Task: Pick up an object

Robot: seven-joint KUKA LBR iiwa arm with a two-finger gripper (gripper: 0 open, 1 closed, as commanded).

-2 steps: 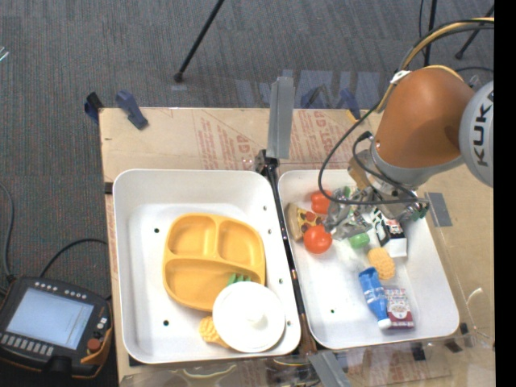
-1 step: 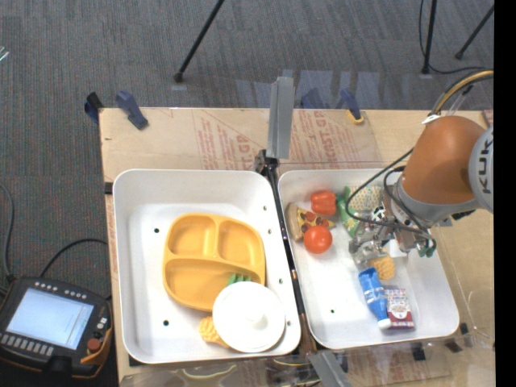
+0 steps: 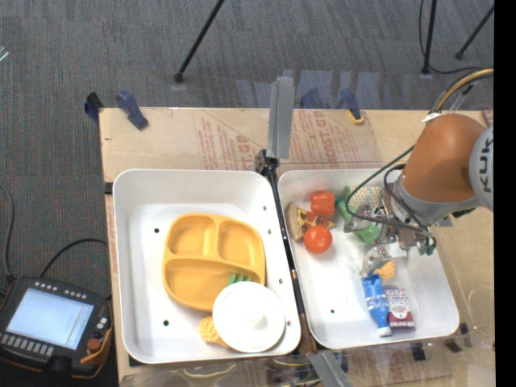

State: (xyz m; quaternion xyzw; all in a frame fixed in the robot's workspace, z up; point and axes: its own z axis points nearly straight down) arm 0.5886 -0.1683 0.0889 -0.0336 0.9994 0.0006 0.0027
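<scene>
Status, pick not yet shown done: gripper [image 3: 379, 258] low in right bin [image 3: 451, 317], finger state cannot be told; candidates resting there: red tomatoes [image 3: 318, 239], blue tube [image 3: 376, 303], red carton [image 3: 400, 310]; lift outstanding.

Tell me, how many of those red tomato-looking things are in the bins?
2, both in the right bin: one tomato near its far left corner, the other just in front of it. The arm may hide more.

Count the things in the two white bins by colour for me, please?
Red: 3, two tomatoes and a small carton
Yellow: 1, divided tray
White: 1, round lid
Blue: 1, tube
Total: 6 that I can tell apart
</scene>
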